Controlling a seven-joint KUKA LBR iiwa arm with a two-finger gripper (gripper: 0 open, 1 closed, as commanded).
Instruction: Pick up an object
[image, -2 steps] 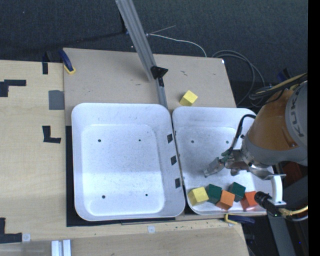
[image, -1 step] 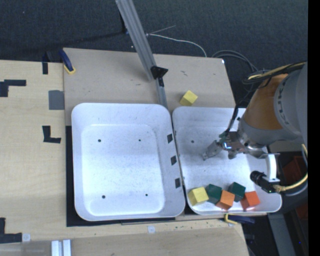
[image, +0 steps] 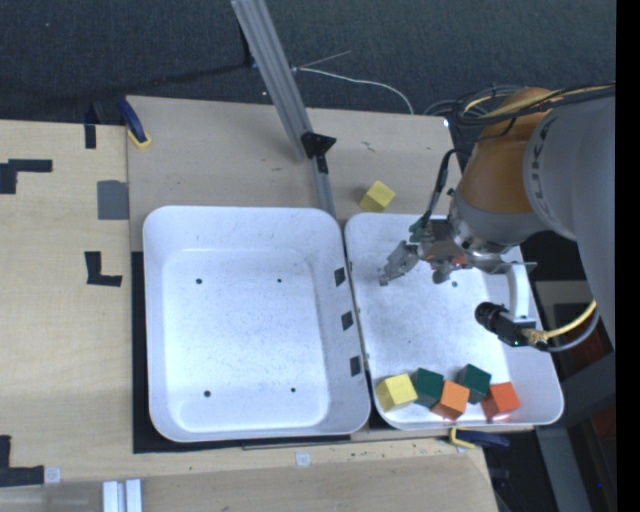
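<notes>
Over the right bin (image: 400, 232), upper part: claw (image: 410, 262) hovers with fingers spread, nothing between them. Five blocks cluster along the bin's near edge: yellow (image: 397, 390), two green (image: 429, 383), orange (image: 453, 398), red (image: 501, 398). Another yellow block (image: 378, 196) sits on the bench (image: 200, 160).

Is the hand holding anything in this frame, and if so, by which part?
Nothing is held: the hand is over bare floor of the right bin, apart from the blocks.

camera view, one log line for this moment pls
gripper over right bin | holding nothing | blocks at near edge | yellow block on bench
</notes>
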